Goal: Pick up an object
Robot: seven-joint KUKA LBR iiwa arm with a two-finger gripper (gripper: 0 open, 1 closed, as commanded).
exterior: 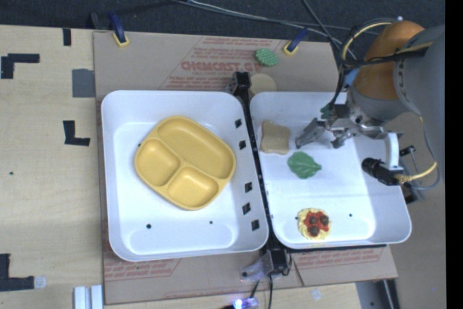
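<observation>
Tray (pixel 185 163) in left bin (pixel 116 177) — three items (apart) in right bin (pixel 387 217)

right bin (pixel 362 213) | tan slice (pixel 275 137) | green leaf (pixel 304 166) | small pizza (pixel 313 223)

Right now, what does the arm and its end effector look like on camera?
The arm is grey with an orange band near its top. The end effector is dark grey metal with slim fingers. Yellow cables loop around the orange section and along the lower right, beside a black cylindrical fitting.
</observation>
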